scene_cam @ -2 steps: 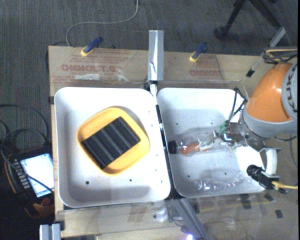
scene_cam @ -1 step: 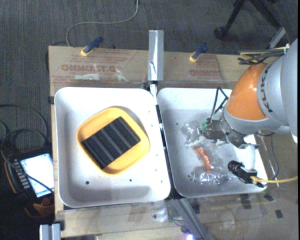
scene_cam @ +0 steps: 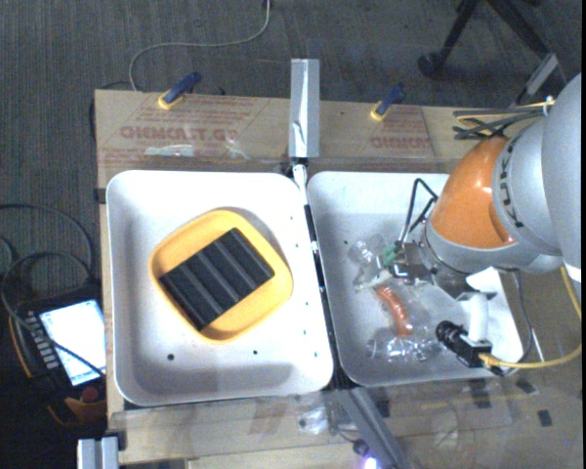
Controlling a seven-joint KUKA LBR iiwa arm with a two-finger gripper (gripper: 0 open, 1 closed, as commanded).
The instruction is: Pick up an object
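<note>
Faded red lettering on the cardboard sheet (scene_cam: 215, 133) and black letters on the arm's orange band (scene_cam: 474, 203) are illegible.

Grey arm (scene_cam: 566, 154); orange band (scene_cam: 469, 203); black and yellow cables (scene_cam: 527, 362)

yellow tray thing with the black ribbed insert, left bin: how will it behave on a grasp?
The yellow tray looks rigid and lies flat, so it probably won't flop or roll. It is broad next to the gripper, so a pinch on its smooth rounded rim may slip.
</note>
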